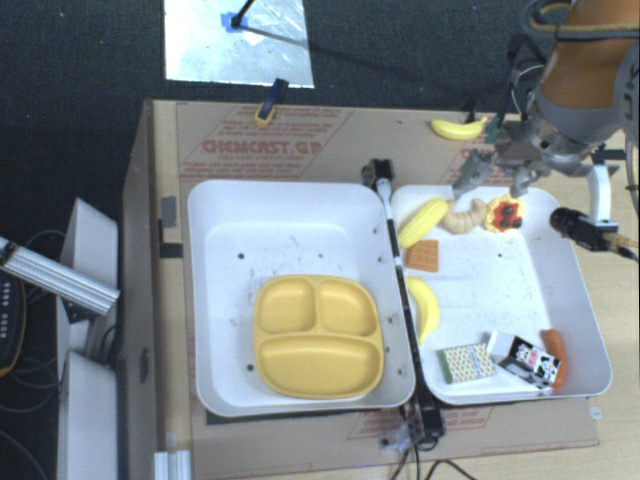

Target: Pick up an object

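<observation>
My gripper (497,181) hangs over the back edge of the right bin (580,298), its two fingers spread apart with nothing between them. Just below the fingertips lie a tan peanut-shaped piece (467,217) and a red and orange toy (505,215). A yellow banana (421,221) rests to their left by the bin divider, with an orange cracker (424,256) under it. Another yellow fruit (424,308) lies lower along the divider. Near the front sit a green patterned box (467,363), a black and white packet (530,360) and an orange carrot-like stick (556,356).
The left bin (230,228) holds a yellow divided plate (318,335). A second banana (458,127) lies on the cardboard behind the right bin. A black clamp (378,174) sits at the top of the divider. The arm's black cable end (580,228) overhangs the right bin's far right side.
</observation>
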